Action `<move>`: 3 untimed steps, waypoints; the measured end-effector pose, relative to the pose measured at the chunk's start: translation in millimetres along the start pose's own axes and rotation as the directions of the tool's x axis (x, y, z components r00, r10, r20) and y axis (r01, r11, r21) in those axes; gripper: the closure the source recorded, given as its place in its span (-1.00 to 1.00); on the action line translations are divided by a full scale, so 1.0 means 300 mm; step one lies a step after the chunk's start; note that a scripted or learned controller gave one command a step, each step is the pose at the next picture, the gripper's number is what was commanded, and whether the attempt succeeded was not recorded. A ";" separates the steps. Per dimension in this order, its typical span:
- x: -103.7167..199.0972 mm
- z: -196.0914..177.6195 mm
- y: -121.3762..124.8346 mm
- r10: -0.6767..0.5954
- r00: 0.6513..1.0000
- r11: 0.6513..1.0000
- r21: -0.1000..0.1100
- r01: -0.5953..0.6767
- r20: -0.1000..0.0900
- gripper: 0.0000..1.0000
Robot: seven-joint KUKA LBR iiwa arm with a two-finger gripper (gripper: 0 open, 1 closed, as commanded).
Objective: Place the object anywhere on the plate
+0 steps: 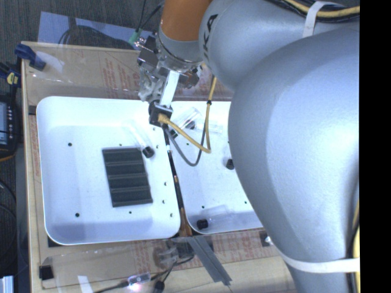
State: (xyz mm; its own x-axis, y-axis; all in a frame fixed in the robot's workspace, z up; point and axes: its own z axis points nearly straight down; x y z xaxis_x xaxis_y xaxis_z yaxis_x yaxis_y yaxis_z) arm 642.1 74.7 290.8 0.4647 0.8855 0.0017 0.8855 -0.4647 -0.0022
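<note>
On the counter (79,72) the left bin (52,182) holds a dark ribbed plate (126,177), which lies flat near the middle of the bin. Nothing rests on the plate, so the task looks not yet done.

A small black piece (148,152) lies on the white floor just beside the far right corner of the plate. It is probably the object to be placed, but this is only a judgement.

The gripper (148,90) hangs above the far rim of the left bin, close to the gap between the two bins and apart from the black piece. It is blurred, so one cannot tell if it is released or clenched, and nothing is seen held in it.

The right bin (208,188) holds two more dark bits (229,163), and the grey arm (293,115) covers most of it.

What remains is to pick up the object and to set it down on the plate.
</note>
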 end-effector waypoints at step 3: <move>0.150 0.201 -0.123 0.772 0.636 0.636 -0.002 -0.772 0.001 1.00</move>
State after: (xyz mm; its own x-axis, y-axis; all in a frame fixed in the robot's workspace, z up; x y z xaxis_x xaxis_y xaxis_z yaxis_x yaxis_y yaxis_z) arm 630.2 131.9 230.7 0.9790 0.2041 -0.0013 0.2041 -0.9790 -0.0011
